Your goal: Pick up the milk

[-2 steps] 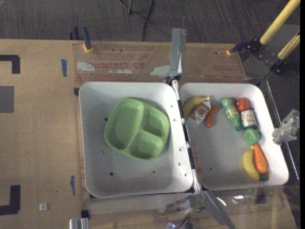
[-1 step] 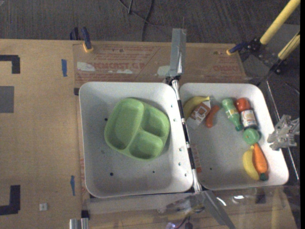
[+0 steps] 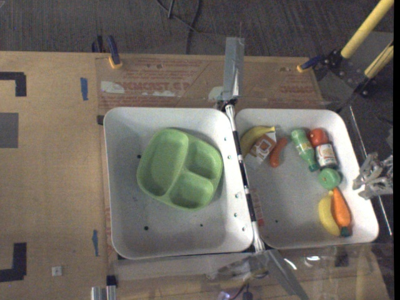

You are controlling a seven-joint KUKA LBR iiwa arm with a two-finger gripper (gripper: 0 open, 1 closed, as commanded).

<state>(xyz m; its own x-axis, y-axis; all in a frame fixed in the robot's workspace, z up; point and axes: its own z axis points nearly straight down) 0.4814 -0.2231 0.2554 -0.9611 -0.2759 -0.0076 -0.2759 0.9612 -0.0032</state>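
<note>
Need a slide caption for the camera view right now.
Gripper at right bin's edge; milk untouched beside banana.

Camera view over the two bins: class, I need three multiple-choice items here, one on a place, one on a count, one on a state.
1. Where does the milk carton lie?
A. on the green plate
B. in the right bin, near the divider
C. outside both bins

2. How many bananas are there?
A. one
B. two
C. four

3. How does the hand stand to the milk carton?
A. apart from it, at the right bin's far edge
B. closed around it
C. pressing on it

Answers:
1 B, it rests beside a banana.
2 B, the other lies by the carrot.
3 A, other items lie between them.
</note>
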